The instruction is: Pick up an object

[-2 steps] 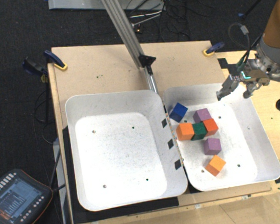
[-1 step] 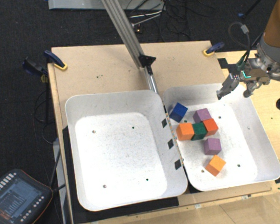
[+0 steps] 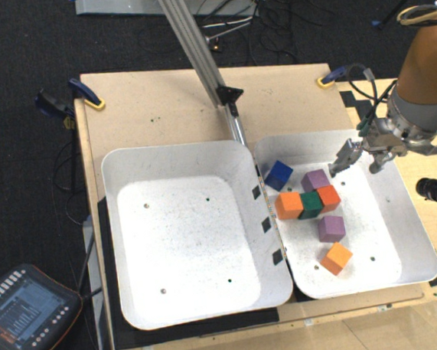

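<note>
arm: grey with an orange upper part, entering from the right edge of the frame, its wrist above the upper right corner of the right bin [image 3: 408, 225].
gripper [image 3: 359, 161]: two dark fingers spread apart, nothing between them; it hangs over the upper right part of the right bin, just right of the block cluster.
blue block [image 3: 278, 174]: upper left of the right bin, near the divide between the bins, slightly apart from the others.
cluster: an orange block [image 3: 288, 205], a green block [image 3: 310, 203], a purple block [image 3: 315, 180] and a second orange block [image 3: 329, 196] sit pressed together in the middle of the right bin.
lower purple block [image 3: 331, 228]: just below the cluster.
lowest orange block [image 3: 337, 258]: below that, toward the bin's lower edge, turned at an angle.
left bin [image 3: 127, 179]: white, speckled, at frame centre-left.
bench [image 3: 158, 111]: tan board under both bins, with a blue and yellow clamp [image 3: 84, 93] at its upper left corner.
teach pendant [image 3: 24, 316]: lower left corner of the frame, on the dark floor.
</note>
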